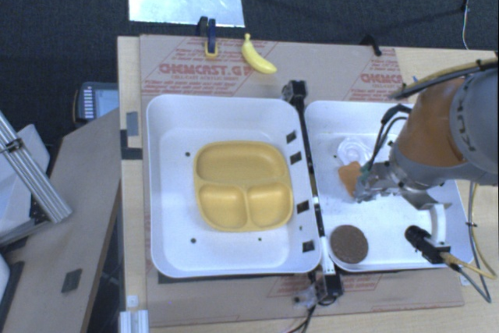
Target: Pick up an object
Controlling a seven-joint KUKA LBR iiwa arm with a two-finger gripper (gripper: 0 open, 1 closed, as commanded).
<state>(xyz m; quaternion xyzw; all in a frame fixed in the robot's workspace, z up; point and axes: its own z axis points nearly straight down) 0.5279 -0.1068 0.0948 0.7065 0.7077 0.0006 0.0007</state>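
Brown disc lies near the end effector, orange piece just beside it; its opening cannot be told.

The left bin holds a divided tray at its middle. In the right bin, a round disc lies at the near left corner. A small piece sits behind it, just left of the gripper. A banana lies on the bench behind the left bin.
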